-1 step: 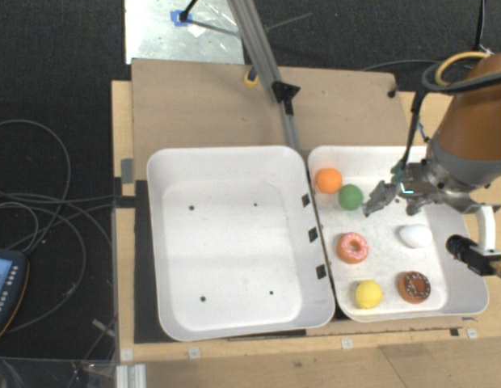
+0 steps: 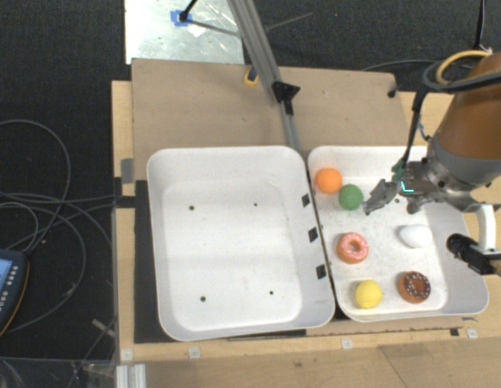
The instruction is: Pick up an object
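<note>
1. Gripper [image 2: 393,198] position: above the upper part of the right bin [image 2: 469,301], at the end of the grey arm [image 2: 469,128] that enters from the right edge of the view.
2. Jaw state: two dark fingers are spread apart, one pointing left toward the green ball, the other lower right. Nothing sits between them.
3. Green ball [image 2: 351,196]: rests on the bin floor just left of the left fingertip. Contact between fingertip and ball cannot be determined.
4. Orange ball [image 2: 328,179]: lies beside the green ball, up and to the left, near the bin's upper left corner. The two balls touch or nearly touch.
5. White egg-shaped object [image 2: 413,235]: lies below the gripper, apart from the fingers.
6. Pink-iced doughnut [image 2: 352,248]: lies in the middle left area of the right bin, below the green ball.
7. Yellow ball [image 2: 368,293]: lies near the bin's lower edge, below the pink-iced doughnut.
8. Chocolate doughnut [image 2: 414,286]: lies to the right of the yellow ball, below the white egg-shaped object.
9. Left bin [image 2: 226,241]: sits side by side with the right bin, joined by dark clips along the shared edge.
</note>
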You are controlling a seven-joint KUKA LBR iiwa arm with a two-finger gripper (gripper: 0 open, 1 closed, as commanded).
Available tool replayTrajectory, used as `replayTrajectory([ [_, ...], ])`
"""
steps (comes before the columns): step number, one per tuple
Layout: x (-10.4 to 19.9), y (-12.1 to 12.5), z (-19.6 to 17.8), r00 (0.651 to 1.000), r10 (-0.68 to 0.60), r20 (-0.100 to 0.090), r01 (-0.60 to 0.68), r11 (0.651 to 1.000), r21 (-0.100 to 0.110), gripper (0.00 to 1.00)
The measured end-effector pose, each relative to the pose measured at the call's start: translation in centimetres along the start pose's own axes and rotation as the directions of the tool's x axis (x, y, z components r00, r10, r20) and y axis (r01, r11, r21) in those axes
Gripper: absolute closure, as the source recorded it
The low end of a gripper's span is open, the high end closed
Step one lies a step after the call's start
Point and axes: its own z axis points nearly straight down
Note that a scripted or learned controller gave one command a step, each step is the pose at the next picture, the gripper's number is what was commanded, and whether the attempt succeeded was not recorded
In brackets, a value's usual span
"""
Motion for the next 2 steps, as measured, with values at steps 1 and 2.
replayTrajectory([
  [1, -0.1, -0.9, 5.9, 1.000, 0.002, 0.000, -0.002, 1.000, 0.007, 0.00],
  [2, -0.1, 0.1, 11.1, 1.000, 0.002, 0.000, -0.002, 1.000, 0.006, 0.00],
])
